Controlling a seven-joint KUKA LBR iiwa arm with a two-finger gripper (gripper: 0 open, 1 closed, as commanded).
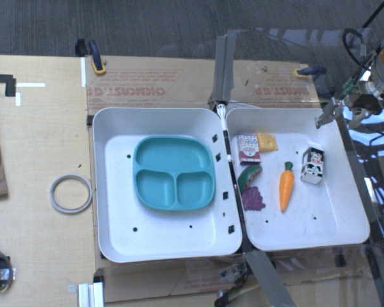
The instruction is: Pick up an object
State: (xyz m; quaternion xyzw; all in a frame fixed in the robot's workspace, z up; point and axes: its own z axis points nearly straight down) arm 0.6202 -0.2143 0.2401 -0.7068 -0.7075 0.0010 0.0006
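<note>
A divided tray point(175, 173) lies in the left bin point(109, 190); the right bin point(345, 216) holds a carrot point(286, 187) beside a carton point(312, 165).

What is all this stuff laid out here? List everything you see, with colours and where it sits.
bins: two, white, side by side on the bench
tray: one, teal, three compartments, in the left bin
carrot: one, orange, right bin
milk carton: one, white and black, right of the carrot
grapes: one bunch, purple, right bin's left side
small box: one, reddish, right bin's far side
tape ring: one, pale, bench at left
gripper: one, upper right, above the right bin's edge
</note>
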